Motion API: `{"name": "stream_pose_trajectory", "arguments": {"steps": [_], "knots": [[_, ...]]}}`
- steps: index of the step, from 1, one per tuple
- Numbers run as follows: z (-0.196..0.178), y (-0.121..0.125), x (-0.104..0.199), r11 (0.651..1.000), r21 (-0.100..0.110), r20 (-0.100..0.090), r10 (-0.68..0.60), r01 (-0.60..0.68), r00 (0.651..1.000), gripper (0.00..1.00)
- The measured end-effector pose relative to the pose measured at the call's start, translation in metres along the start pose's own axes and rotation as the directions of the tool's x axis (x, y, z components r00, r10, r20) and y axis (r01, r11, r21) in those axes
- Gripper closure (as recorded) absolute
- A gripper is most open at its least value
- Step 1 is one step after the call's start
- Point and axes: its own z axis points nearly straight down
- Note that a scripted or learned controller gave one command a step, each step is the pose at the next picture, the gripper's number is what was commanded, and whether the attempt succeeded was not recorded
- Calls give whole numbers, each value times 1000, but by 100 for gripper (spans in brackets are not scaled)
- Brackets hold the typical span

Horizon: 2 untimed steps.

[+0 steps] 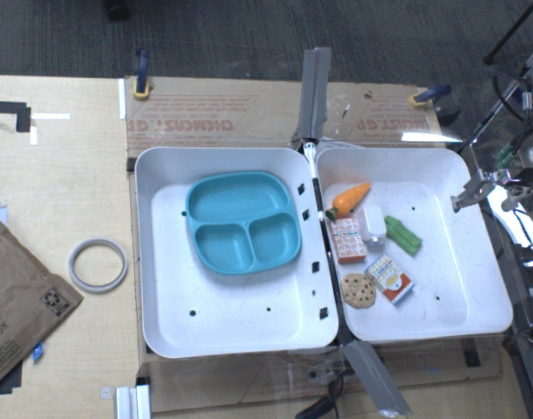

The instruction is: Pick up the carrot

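The orange carrot point(351, 198) lies in the right white bin point(458, 269), at its upper left corner and close to the divider between the bins. It rests at a slant, with its green end pointing down-left and its tip up-right. Nothing touches it from above. A pink box point(347, 239) lies just below it, and a small white item point(372, 225) lies to its lower right.
The right bin also holds a green pickle-like piece point(403, 236), a cookie point(359, 291) and a small carton point(390, 278). In the left bin point(161, 304) sits a teal divided plate point(243, 222). A tape ring point(98, 264) and a cardboard box point(17, 308) lie on the bench at the left. Metal hardware point(488, 186) stands at the right bin's edge.
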Motion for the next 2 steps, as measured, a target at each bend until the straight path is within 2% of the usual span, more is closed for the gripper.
{"name": "stream_pose_trajectory", "arguments": {"steps": [1, 2], "knots": [[69, 71, 29, 987, -2, 1, -158, 158, 987, 0], [141, 104, 75, 997, -1, 0, -81, 81, 997, 0]]}}
